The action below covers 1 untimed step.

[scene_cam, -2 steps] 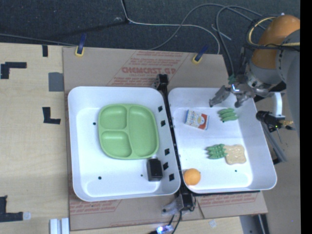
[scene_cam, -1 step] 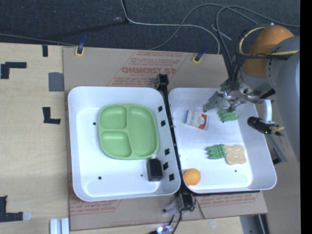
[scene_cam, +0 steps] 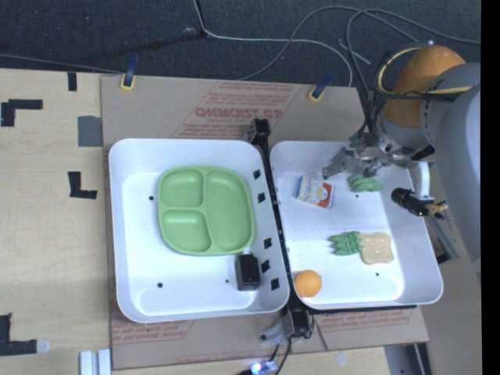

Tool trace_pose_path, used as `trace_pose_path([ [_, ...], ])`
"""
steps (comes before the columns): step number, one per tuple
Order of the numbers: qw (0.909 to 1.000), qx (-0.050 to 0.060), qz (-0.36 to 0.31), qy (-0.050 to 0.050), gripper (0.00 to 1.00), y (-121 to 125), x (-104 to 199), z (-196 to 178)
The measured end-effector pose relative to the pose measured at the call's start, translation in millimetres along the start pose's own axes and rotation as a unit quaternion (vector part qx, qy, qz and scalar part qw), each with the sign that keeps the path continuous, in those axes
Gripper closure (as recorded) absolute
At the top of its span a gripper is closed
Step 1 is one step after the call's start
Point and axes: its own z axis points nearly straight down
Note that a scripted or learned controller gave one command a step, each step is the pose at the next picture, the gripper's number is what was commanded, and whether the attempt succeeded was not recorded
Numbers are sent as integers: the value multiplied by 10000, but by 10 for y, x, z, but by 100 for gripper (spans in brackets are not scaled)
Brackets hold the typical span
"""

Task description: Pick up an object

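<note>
You are looking down on two white bins sitting side by side on the bench. The arm (scene_cam: pixel 437 92) is reaching in from the right, and its gripper (scene_cam: pixel 355 162) is hanging low over the far part of the right bin (scene_cam: pixel 414 287). You cannot tell from this angle how its grip is standing or whether anything is caught in it. Just beside the gripper a small green object (scene_cam: pixel 364 183) is lying on the bin floor, and a little to its left a small white carton (scene_cam: pixel 314 191) with red and blue print is resting. Nearer you, a green toy (scene_cam: pixel 344 243) is touching a pale tan piece (scene_cam: pixel 376 248), and an orange ball (scene_cam: pixel 308 283) is sitting by the bin's near left corner. In the left bin (scene_cam: pixel 129 233), a green divided plate (scene_cam: pixel 206 210) is lying flat, with a small black block (scene_cam: pixel 248 272) just beside its near right corner.
</note>
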Motion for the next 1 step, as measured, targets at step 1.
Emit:
trace_pose_path([
  [1,10000,25,-6,15,100,-8,17,-84],
])
